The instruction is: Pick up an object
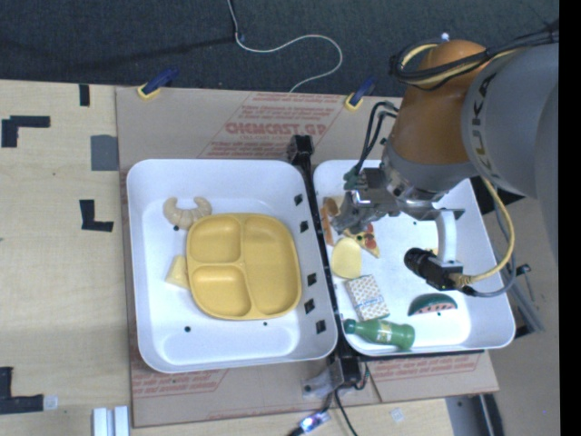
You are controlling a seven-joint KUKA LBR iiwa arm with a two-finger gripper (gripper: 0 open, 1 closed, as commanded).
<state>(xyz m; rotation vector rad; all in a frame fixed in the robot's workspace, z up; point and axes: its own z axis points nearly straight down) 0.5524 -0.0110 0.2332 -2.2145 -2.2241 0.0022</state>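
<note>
Pincer [352, 209] above small pale-yellow wedge [346, 259]

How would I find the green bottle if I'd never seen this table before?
Look at the right white bin, the one under the arm. Go to its near edge, where the green bottle lies on its side, just below a small checked packet. It is the only long green thing; the watermelon slice beside it is short and red.
</note>
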